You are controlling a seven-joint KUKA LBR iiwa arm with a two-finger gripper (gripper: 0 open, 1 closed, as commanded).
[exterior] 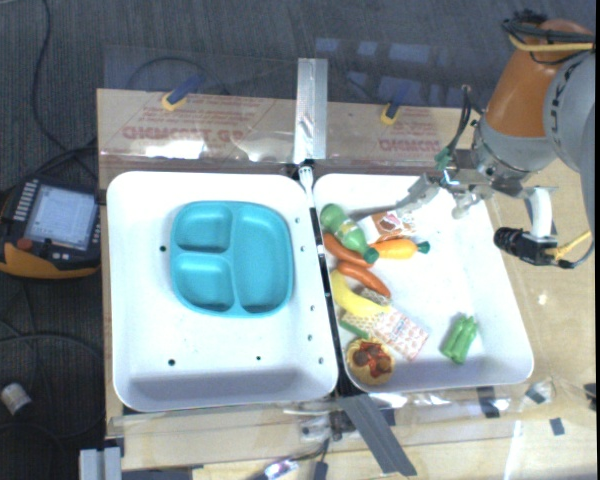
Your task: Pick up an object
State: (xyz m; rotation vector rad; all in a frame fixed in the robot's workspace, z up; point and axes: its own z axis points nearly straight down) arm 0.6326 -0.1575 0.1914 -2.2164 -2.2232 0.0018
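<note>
Arm [540, 98]: cut off at your right edge; hand [442, 190]: too blurred for you to read; orange carrot [358, 268]: partly under toys.

The scene is evenly and brightly lit from above. Glare is seen on the clear sheet [210, 133] along the upper middle of the frame. Soft shadows are cast inside the white bins [140, 368]. Fine detail is slightly blurred throughout.

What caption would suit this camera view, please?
Arm reaching over right bin of toy food; blue tray in left bin.
</note>
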